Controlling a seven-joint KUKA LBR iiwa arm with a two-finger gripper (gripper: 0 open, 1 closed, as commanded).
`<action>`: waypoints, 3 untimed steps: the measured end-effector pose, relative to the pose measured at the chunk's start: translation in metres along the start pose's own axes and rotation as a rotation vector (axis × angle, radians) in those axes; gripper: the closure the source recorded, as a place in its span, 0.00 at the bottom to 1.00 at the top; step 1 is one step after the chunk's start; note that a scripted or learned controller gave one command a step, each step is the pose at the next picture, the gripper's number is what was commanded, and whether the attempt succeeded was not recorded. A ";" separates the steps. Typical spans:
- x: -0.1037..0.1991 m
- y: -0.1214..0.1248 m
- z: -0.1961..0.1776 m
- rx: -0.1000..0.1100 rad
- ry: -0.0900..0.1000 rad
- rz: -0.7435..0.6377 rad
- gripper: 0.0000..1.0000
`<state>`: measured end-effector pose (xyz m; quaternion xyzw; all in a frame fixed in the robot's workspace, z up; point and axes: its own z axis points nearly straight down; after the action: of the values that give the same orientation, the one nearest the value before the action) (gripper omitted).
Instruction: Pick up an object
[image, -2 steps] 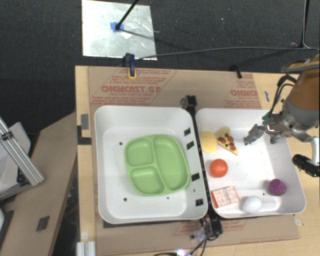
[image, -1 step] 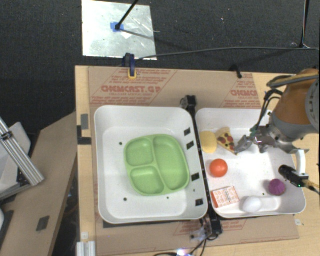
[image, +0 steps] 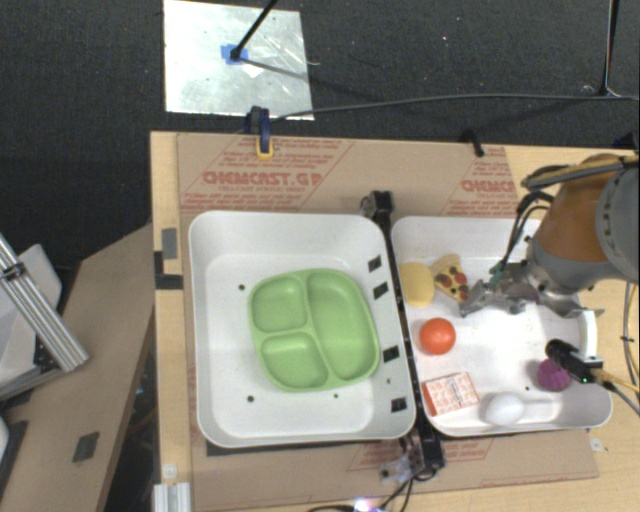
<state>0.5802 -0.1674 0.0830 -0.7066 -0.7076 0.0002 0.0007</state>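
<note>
Broadly, two shallow white bins are seen side by side on the bench: the left bin (image: 215, 300) carries a green divided plate (image: 313, 329) near its middle, and the right bin (image: 600, 410) carries the small things and is entered by the arm (image: 580, 225) from its right edge. Within the right bin, a yellow lemon-like piece (image: 417, 284) lies against the left wall, with a pizza-slice toy (image: 451, 277) just beside it toward the far edge. An orange ball (image: 437, 336) sits below these, near the left wall. A small printed packet (image: 451, 392) lies toward the near left corner, a white egg-like object (image: 504, 408) rests at the near edge, and a purple object (image: 552, 374) lies toward the near right corner. The gripper (image: 482, 296) is placed low over the bin floor, pointed toward the left wall, and whether its tips are spread or closed cannot be told; nothing is seen between them. The pizza-slice toy is judged the nearest candidate, lying just beyond the tips toward the far left corner; the orange ball lies a little further, toward the near left.
</note>
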 end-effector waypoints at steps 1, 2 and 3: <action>-0.001 0.002 -0.013 -0.006 -0.002 0.000 1.00; -0.009 0.009 -0.072 -0.009 -0.003 -0.002 1.00; -0.018 0.014 -0.132 -0.010 -0.004 -0.002 1.00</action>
<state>0.5942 -0.1859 0.2153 -0.7058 -0.7084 -0.0020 -0.0043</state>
